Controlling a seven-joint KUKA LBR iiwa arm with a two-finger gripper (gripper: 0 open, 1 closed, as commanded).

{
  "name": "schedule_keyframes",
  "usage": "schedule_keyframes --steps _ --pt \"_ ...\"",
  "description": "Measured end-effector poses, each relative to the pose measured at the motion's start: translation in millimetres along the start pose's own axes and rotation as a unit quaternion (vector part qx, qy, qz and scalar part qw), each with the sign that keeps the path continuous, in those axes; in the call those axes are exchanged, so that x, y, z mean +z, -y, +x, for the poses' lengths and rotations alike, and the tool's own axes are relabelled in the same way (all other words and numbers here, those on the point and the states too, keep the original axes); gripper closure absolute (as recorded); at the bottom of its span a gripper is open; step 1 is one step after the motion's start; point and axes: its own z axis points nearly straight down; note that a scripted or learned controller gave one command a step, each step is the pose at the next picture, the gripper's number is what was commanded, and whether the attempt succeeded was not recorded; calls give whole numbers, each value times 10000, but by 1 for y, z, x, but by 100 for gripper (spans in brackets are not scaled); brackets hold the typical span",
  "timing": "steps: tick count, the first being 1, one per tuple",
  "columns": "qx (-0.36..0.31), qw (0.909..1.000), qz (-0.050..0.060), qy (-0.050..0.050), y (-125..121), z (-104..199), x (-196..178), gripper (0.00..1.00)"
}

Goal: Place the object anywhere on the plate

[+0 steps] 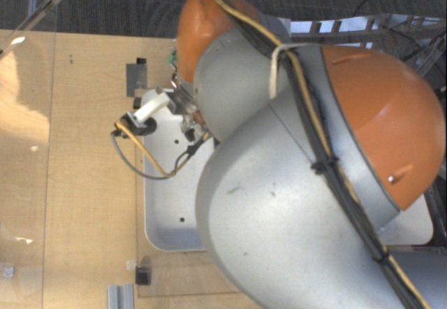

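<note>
**Step in hand.** The arm [279, 217] reaches across the bench [77, 175] and stands over the left part of a white bin [164, 220]. It covers most of that bin. The bare part of the bin floor carries a few small dark specks, and nothing there can be read as the object or the plate. The location of the object therefore cannot be told. The same holds for the plate (either may lie beneath the arm).

**End effector.** The gripper [167, 108] sits at the wrist end, near the bin's upper-left corner. A white fitting [150, 110] with a black tip projects from it out over the bench. A yellow-and-black cable [143, 161] loops from that tip back to the wrist. Whether the gripper is apart, together or clamped on anything cannot be told from this angle.

**Judgement of progress.** The arm's low pose over the bin suggests either a pick or a set-down. The view does not settle which, so the task cannot be counted as done.

**Next move.**
1. If the object is not in hand, the move calls for a firm grasp and a straight lift.
2. If it is in hand, it calls for a carry to the plate and a low release.
3. Either way, the cable loop must stay clear of the bin rim (snag risk).
</note>
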Motion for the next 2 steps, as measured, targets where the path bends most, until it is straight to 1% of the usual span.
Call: schedule_keyframes --steps 1,2 --pt "96 9999 3 -53 53 -78 76 100" --pt "68 10000 9 -61 54 -77 65 100"
